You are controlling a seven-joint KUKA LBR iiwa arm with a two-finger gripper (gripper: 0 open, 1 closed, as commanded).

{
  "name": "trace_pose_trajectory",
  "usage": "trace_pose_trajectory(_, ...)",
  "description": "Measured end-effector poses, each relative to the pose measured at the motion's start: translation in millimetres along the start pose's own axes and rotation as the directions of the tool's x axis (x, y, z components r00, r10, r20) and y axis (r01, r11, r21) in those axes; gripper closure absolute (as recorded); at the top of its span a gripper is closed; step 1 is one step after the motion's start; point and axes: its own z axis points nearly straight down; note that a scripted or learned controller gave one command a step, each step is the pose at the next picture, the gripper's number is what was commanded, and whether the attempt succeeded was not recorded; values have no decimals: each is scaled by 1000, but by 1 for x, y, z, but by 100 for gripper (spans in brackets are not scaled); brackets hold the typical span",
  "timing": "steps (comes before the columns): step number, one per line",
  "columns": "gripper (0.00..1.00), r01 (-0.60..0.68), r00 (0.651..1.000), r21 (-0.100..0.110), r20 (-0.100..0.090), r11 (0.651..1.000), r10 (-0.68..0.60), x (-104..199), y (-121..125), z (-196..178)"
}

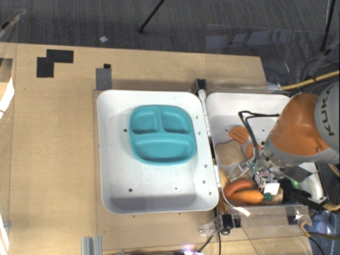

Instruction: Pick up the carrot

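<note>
The long orange carrot (245, 196) lies at the near edge of the right white bin (223, 110) on the wooden desk (53, 169). The end effector (260, 171) hangs low just above it, among other toy foods. I cannot tell if it is clenched or released.

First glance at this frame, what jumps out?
The teal divided plate sits in the middle of the left bin. The grey arm with its orange band reaches into the right bin, above a cluster of food items at that bin's near end, including the orange carrot by the near wall.
</note>
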Motion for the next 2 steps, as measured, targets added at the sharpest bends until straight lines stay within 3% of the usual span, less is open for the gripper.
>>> trace_pose_trajectory(1,0,-283,959,5,-3,959,283,59,26,-97)
trace_pose_trajectory(2,0,-185,983,6,3,983,185,-48,61,-111)
